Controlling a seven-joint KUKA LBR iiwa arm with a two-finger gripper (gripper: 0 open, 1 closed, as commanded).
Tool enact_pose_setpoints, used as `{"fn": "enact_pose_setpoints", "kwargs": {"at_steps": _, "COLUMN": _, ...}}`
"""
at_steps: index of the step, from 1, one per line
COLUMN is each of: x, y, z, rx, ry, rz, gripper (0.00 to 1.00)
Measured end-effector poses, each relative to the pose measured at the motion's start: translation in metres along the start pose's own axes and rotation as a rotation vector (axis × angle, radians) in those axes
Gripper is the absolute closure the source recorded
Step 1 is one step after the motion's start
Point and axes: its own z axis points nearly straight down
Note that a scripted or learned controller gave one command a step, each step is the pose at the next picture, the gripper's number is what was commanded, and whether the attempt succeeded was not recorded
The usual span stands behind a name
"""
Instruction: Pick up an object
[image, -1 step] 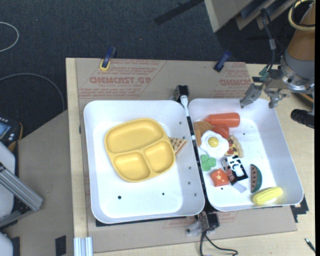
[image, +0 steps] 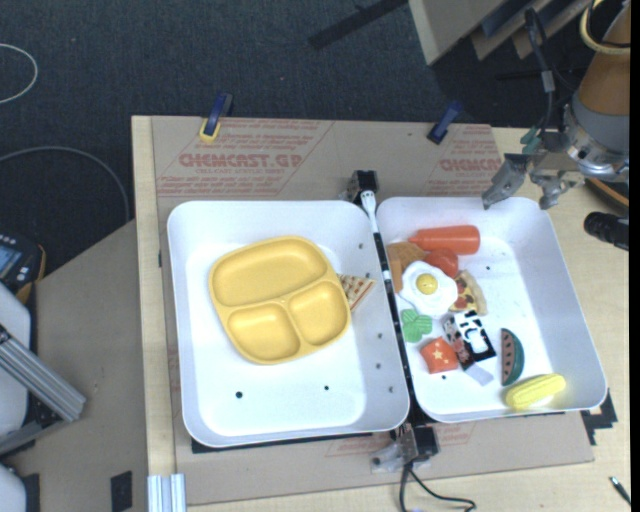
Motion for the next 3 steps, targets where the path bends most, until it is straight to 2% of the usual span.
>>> {"fn": "enact_pose_setpoints", "kwargs": {"at_steps": 2, "x": -0.006, "y": -0.003, "z": 0.112, "rx": 0.006, "ry": 0.002, "rz": -0.001, "gripper": 0.00}}
{"fn": "enact_pose_setpoints", "kwargs": {"at_steps": 3, "x": -0.005, "y": -0.001, "z": 0.136, "rx": 0.007, "ry": 0.006, "rz": -0.004, "gripper": 0.00}}
